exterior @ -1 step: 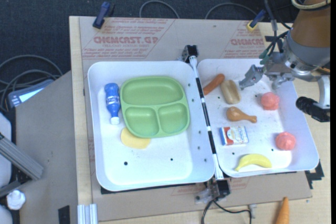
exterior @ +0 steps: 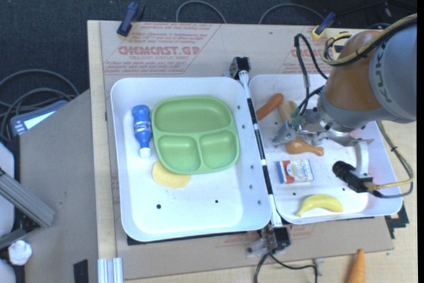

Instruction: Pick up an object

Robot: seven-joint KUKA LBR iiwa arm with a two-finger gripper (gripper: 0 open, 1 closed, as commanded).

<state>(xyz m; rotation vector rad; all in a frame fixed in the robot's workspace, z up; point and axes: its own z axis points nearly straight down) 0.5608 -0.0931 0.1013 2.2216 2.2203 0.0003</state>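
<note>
Probably the gripper (exterior: 296, 131) should descend straight on the orange object (exterior: 306, 148) lying at about nine o'clock in the right bin (exterior: 391, 205), just under it, though I cannot tell how the tool is set now.

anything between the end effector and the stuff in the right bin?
Nothing visible. The end effector is low in the right bin, beside the orange carrot-shaped toy and a tan piece. The small carton and banana lie nearer the camera, uncovered.
</note>
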